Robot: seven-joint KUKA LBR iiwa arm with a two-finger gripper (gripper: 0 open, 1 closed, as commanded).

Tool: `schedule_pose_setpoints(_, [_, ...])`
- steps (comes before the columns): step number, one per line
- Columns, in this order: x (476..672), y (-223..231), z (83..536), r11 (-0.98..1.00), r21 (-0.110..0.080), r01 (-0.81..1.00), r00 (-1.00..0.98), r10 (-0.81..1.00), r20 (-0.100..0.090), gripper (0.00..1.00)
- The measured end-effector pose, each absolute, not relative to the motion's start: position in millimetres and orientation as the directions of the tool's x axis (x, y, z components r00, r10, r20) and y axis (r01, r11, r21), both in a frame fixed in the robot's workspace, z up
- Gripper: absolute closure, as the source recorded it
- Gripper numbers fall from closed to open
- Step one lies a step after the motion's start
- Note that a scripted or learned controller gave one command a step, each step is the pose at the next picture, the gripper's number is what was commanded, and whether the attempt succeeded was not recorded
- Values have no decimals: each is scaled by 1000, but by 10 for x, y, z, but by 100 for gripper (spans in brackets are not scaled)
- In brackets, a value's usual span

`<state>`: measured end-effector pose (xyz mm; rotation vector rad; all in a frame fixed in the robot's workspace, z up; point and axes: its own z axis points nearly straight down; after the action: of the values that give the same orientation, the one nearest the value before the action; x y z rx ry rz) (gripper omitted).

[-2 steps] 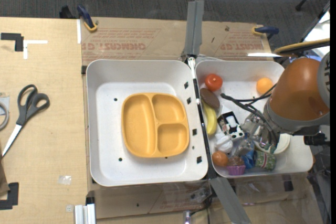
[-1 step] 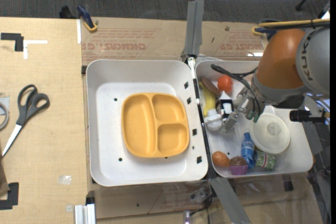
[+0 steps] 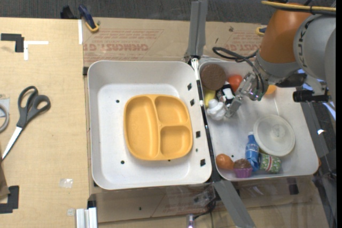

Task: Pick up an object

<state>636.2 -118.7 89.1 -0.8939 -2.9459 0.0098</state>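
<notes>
The hand (image 3: 236, 102), whose grip I cannot tell, hovers low over the cluster of small objects (image 3: 216, 105) at nine o'clock in the right bin (image 3: 304, 139) (nothing visibly lifted). The pick appears not yet done. Beyond, at ten o'clock, lies a brown disc (image 3: 212, 76).

A pair of black-handled steel scissors (image 3: 24, 112) lies on the pale wooden surface (image 3: 48, 168), well apart from a blue-and-yellow clamp (image 3: 88, 17) by flattened brown cardboard (image 3: 136, 40).
</notes>
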Motion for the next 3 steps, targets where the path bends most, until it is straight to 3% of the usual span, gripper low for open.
schedule_pose_setpoints(1, [6109, -1775, 942, 809, 1, 587, -809, 587, -5, 0])
schedule_pose_setpoints(2, [6467, -1221, 935, 727, 1, 687, -727, 687, -3, 0])
schedule_pose_setpoints(3, [5618, -1327, 922, 713, 0, 701, -713, 701, -1, 0])
